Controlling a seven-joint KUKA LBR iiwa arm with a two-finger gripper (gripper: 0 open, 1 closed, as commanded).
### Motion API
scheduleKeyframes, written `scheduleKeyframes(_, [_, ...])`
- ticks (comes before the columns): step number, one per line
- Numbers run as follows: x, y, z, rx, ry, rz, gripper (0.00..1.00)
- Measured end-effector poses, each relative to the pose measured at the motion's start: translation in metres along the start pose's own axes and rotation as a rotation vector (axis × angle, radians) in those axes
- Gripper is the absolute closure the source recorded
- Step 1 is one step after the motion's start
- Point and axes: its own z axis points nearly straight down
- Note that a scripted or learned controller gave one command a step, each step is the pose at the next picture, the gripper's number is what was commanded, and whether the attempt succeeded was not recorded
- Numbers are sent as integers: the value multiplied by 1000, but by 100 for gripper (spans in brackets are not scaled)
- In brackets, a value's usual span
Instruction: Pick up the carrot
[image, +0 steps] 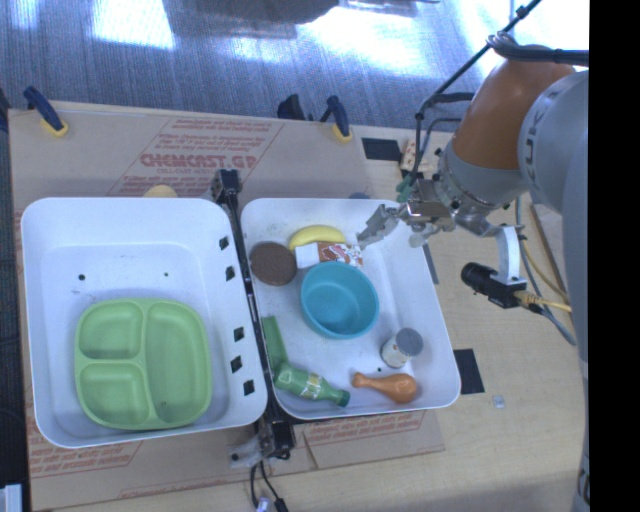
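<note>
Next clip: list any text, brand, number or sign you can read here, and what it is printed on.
"CHEMCAST GP" in red, on the cardboard sheet under the bins; the finer red lines around it are too blurred to read.
More red print on the cardboard's front edge, below both bins: too small to read.
Label on the green bottle: unreadable.
Red-and-white packet beside the blue bowl: print too blurred to read.

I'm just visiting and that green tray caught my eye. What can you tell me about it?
The green tray is a pale lime, plastic-looking plate with rounded corners, split by raised ridges into three compartments: two smaller ones on the left, one long one on the right. All three look bare. It lies flat on the floor of the left white bin, toward its near edge, turned slightly askew. Nothing but the bin floor touches it.
</note>
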Motion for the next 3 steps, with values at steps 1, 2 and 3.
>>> scheduleKeyframes(1, [81,20,10,4,1,82,0])
scheduleKeyframes(2, [53,54,-9,-6,-7,-396,0])
scheduleKeyframes(3, [40,45,-175,-25,-13,-383,0])
